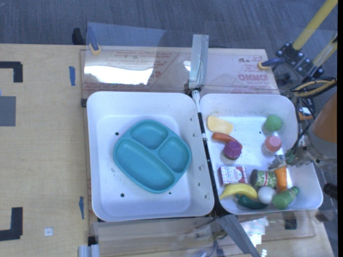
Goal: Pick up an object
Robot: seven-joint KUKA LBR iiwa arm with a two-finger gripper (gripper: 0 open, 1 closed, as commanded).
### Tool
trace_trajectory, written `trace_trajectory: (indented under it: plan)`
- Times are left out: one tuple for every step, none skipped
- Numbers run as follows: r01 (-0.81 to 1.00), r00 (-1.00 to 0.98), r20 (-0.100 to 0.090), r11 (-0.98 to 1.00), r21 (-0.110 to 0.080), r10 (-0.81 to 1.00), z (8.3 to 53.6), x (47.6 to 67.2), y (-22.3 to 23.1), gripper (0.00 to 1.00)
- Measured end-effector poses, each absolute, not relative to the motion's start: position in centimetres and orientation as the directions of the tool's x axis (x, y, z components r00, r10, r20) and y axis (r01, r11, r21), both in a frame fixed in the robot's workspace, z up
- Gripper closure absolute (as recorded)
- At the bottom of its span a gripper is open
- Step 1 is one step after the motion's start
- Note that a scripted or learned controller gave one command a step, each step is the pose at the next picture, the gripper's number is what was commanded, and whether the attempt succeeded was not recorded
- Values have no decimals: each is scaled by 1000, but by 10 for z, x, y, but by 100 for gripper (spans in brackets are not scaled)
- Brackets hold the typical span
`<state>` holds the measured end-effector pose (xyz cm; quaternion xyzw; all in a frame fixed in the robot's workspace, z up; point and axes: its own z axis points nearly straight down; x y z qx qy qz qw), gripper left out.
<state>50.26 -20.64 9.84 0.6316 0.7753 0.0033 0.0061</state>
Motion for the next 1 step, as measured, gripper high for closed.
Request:
trace_trajectory:
  plan:
    - [996,-84,-2,84,10,996,225,556,-159,100]
